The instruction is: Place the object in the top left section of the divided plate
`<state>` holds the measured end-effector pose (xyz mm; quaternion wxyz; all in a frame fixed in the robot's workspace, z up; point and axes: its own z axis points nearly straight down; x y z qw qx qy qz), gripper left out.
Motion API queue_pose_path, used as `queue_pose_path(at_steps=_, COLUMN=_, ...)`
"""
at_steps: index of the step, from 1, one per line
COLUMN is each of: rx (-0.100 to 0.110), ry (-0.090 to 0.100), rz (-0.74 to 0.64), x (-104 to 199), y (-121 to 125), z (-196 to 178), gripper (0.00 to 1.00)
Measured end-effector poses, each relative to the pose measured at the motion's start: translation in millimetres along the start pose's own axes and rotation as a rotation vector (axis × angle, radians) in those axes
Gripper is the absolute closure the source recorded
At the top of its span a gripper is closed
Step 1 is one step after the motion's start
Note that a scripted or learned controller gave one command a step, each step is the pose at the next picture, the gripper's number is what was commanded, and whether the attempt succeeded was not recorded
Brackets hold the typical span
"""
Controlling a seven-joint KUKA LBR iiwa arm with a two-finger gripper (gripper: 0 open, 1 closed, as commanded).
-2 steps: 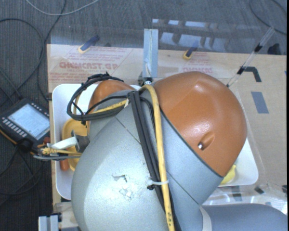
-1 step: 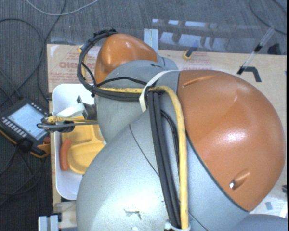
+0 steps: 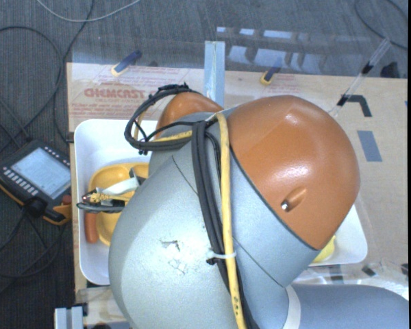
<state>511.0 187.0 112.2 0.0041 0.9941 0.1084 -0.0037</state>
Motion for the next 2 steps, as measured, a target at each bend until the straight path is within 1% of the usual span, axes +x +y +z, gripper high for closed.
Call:
queue_pose_path(at_steps=1, rx=0.001, ry=0.001, rz=-0.17, x=24.6, y=-40.2, z=-77.2, gripper=1.0)
queue_pose_path(at_steps=2, rx=0.003, ry=-0.002, rz=-0.079, x=-18.9, y=-49.4, z=-7.0, gripper=1.0)
